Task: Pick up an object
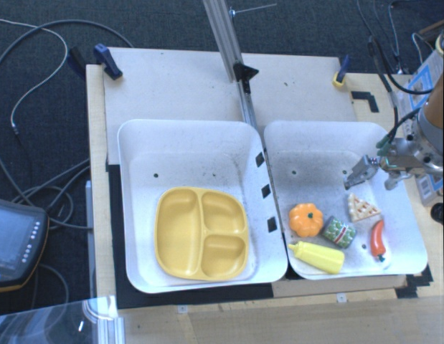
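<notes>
Toys lie at the lower right of the frame in the right bin [336,138]: pumpkin [306,220], yellow bottle [318,256], green can [338,231], pizza slice [363,208], chili pepper [379,239]. The gripper [374,175] hovers above them, fingers spread, holding nothing.

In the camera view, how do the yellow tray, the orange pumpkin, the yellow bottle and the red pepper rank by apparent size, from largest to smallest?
1. yellow tray, by far the largest
2. yellow bottle and orange pumpkin: look alike in size, so no ranking between them
3. red pepper, smallest
</notes>
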You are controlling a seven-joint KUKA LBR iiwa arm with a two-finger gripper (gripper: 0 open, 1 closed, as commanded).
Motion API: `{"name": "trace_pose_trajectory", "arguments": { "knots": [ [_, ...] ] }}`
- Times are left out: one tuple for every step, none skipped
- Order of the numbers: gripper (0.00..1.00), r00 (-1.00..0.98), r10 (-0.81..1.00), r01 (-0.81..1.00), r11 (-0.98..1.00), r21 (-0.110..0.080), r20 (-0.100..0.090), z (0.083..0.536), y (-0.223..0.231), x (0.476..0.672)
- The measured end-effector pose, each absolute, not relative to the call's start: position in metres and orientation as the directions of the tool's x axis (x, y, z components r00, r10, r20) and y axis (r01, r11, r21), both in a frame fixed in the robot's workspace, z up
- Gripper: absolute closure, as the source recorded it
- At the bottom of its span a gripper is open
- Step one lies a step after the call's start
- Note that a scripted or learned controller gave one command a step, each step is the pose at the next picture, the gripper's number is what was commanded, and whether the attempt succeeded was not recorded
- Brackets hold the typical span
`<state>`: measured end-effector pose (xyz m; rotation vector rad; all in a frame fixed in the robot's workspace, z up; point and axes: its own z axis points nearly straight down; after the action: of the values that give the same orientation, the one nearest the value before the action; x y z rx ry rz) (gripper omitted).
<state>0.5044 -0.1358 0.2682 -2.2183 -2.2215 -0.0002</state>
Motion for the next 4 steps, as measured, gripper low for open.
{"name": "trace_pose_trajectory", "arguments": {
  "knots": [
    [0.00, -0.001, 1.000, 1.000, 0.001, -0.001, 0.001, 0.268, -0.136, 0.504],
    [0.00, -0.001, 1.000, 1.000, 0.001, -0.009, 0.003, 0.207, -0.128, 0.504],
    [0.00, -0.001, 1.000, 1.000, 0.001, -0.009, 0.004, 0.146, -0.121, 0.504],
    [0.00, -0.002, 1.000, 1.000, 0.002, 0.008, 0.010, 0.102, -0.118, 0.509]
  ]
}}
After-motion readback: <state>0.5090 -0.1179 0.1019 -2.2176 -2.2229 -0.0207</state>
